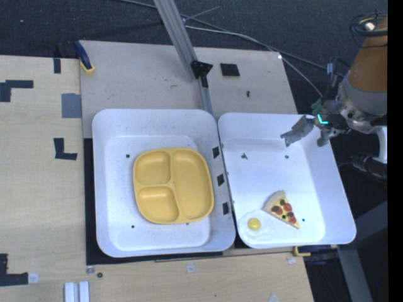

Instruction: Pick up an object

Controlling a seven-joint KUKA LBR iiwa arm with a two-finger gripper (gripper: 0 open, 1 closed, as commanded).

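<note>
Altogether, two loose items are seen in the right shallow white plastic bin (pixel 327 187), and one in the left shallow white plastic bin (pixel 113 168). Nearest the camera, by the right bin's front edge, a small flat fried-egg toy with a round yellow yolk (pixel 254 224) is seen, and just beside it, to its right, a triangular toy pizza slice with a tan crust and red toppings (pixel 284 210); the two lie close but apart. In the left bin, a yellow plastic plate divided into three compartments (pixel 172 185) lies flat near the middle. Farther back, at the right bin's far right corner, the grey two-finger gripper (pixel 306 132) is seen above the rim, its fingers spread apart with nothing between them. The pizza slice and the egg are placed well apart from the gripper, toward the front of the same bin.
</note>
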